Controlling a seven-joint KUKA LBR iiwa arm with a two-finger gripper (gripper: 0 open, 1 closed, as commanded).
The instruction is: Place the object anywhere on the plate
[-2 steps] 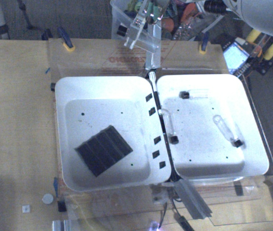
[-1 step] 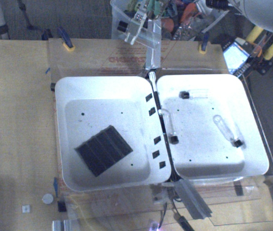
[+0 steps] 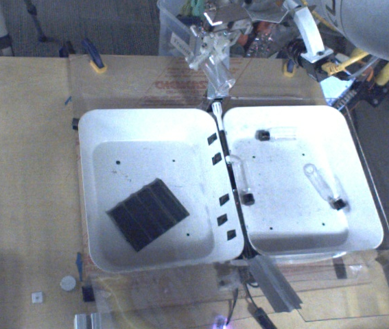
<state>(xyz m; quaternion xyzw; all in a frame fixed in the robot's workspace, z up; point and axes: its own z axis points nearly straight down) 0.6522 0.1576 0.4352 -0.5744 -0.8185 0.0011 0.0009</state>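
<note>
Arm (image 3: 372, 12): grey, entering from the upper right, wrist bent down toward the far edge of the bins.

Claw (image 3: 215, 74): pale, translucent-looking assembly hanging above the seam between the two bins, at their far rim, tilted slightly; whether it is spread or pressed together cannot be told, and nothing is seen in it.

Left bin (image 3: 98, 129): white, shallow. Contains the plate (image 3: 147, 213), a dark ribbed square lying flat and turned diagonally, toward the near left of the floor.

Right bin (image 3: 359, 149): white, shallow. Contains three clear tube-like objects with dark ends: one (image 3: 274, 136) near the far wall, one (image 3: 242, 180) along the left wall, one (image 3: 323, 185) toward the right, lying aslant.

Counter (image 3: 22, 149): tan surface carrying both bins.
</note>
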